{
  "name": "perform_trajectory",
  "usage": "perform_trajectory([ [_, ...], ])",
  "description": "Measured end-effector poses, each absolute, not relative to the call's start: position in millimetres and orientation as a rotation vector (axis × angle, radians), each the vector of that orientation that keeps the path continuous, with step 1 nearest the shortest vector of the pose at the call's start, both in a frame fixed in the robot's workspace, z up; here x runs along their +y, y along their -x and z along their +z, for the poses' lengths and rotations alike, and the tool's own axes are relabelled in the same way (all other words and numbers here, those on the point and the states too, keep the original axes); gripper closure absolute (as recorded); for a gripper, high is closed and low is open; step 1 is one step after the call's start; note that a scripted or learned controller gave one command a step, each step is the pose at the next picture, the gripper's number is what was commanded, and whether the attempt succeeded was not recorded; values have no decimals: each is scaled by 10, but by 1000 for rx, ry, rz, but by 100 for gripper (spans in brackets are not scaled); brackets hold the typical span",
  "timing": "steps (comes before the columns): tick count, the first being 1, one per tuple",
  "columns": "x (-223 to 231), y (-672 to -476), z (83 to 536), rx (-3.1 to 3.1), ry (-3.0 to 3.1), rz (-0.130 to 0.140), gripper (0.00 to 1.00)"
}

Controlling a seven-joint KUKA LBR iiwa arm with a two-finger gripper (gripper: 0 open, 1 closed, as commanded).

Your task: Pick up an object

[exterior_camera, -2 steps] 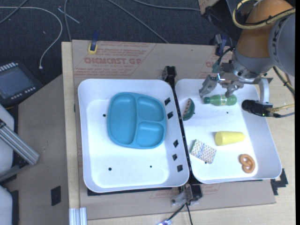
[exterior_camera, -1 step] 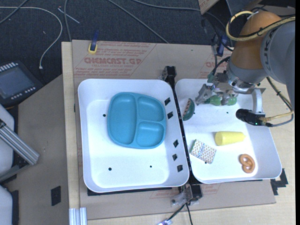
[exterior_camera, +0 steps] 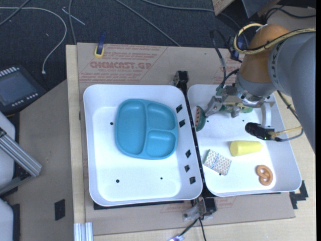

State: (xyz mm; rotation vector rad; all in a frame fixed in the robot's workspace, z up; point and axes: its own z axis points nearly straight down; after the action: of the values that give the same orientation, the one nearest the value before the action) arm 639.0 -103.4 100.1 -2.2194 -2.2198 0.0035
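Two shallow bins sit side by side on a brown board bench [exterior_camera: 130,64] with red print on its far part.

The left white bin [exterior_camera: 100,174] holds a light-blue plastic divided plate [exterior_camera: 145,129] with three compartments. It lies flat, a bit far of the bin's centre and clear of all walls. Small black dots mark the bin floor around it.

The right white bin [exterior_camera: 286,179] holds four small things:
- A small green-and-red wedge [exterior_camera: 199,117], shaped like a melon slice, rests against the bin's left wall in the far half.
- A stubby yellow cylinder [exterior_camera: 246,147] lies on its side about mid-bin, slightly right of centre.
- A white square packet with blue pattern [exterior_camera: 218,162] lies flat in the near-left part. It is left of and a little nearer than the cylinder, not touching it.
- A brown pretzel-shaped piece [exterior_camera: 264,173] lies near-right, close to the near wall and apart from the cylinder.

The grey arm with orange band [exterior_camera: 261,59] reaches in from the right over the far side of the right bin. The gripper [exterior_camera: 218,104] hangs over that bin's far-left area, just right of the wedge. Contact with the wedge can't be told. Whether the gripper is released or clenched can't be told either, since the metal parts blur together there. The cylinder, packet and pretzel piece all lie nearer than the gripper, apart from it.
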Motion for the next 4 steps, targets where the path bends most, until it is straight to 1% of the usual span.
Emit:
perform_trajectory([
  [1, -1029, -6399, 1139, -2221, 2221, -2, 100],
  [2, -960, -6485, 1640, -2227, 2223, -7, 100],
  [3, -958, -6501, 2188, -2226, 2224, -7, 100],
  [4, -460, -6441, 2125, -2224, 2213, 0, 100],
])
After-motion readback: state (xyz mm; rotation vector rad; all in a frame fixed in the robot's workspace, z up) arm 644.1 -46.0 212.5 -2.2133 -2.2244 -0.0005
